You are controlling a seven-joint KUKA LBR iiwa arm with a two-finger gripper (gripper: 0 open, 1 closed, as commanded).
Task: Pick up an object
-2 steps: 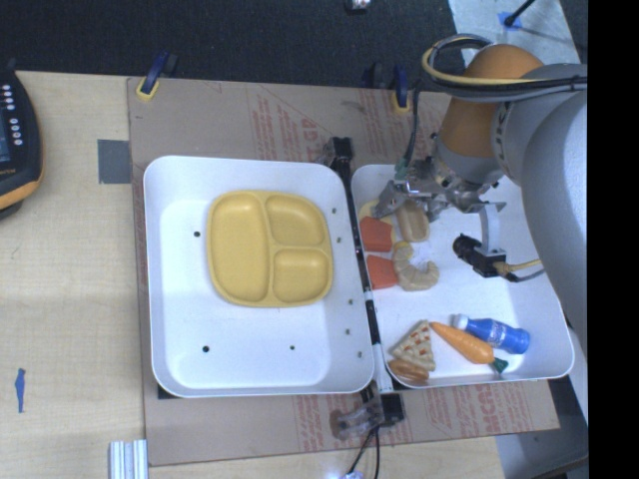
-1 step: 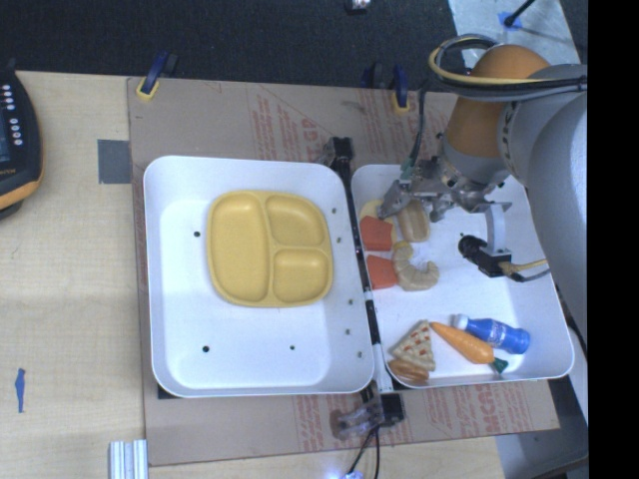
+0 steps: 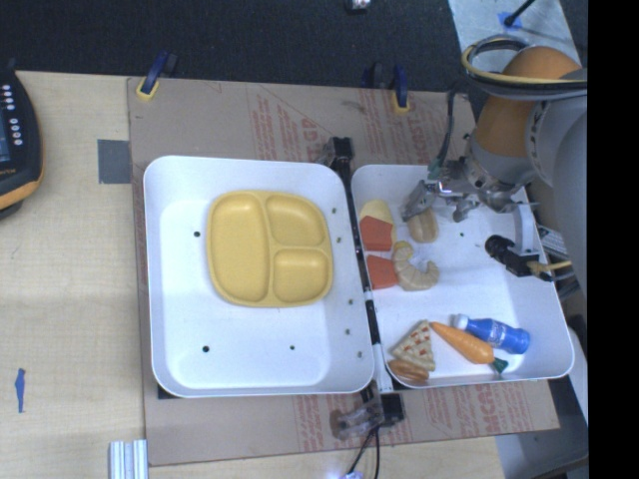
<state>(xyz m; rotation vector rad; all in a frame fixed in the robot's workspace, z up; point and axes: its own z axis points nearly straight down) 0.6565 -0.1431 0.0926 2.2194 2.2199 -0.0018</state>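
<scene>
My gripper (image 3: pixel 437 206) hangs over the far part of the right bin (image 3: pixel 469 277), open, its metal fingers (image 3: pixel 413 208) spread with nothing between them. A small tan food piece (image 3: pixel 422 229) lies on the bin floor just in front of the left finger. Left of it are a pale yellow wedge (image 3: pixel 376 211) and two red pieces (image 3: pixel 376 235), with a beige curved pastry (image 3: pixel 415 271) beside them. Near the front edge lie a pizza slice (image 3: pixel 413 346), an orange carrot (image 3: pixel 465 343) and a blue bottle (image 3: pixel 496 333).
The left bin (image 3: pixel 180 347) holds a yellow divided plate (image 3: pixel 269 246). Both bins rest on a cardboard sheet (image 3: pixel 250 108) held by clips. A black and orange handset (image 3: pixel 12 133) lies at the far left.
</scene>
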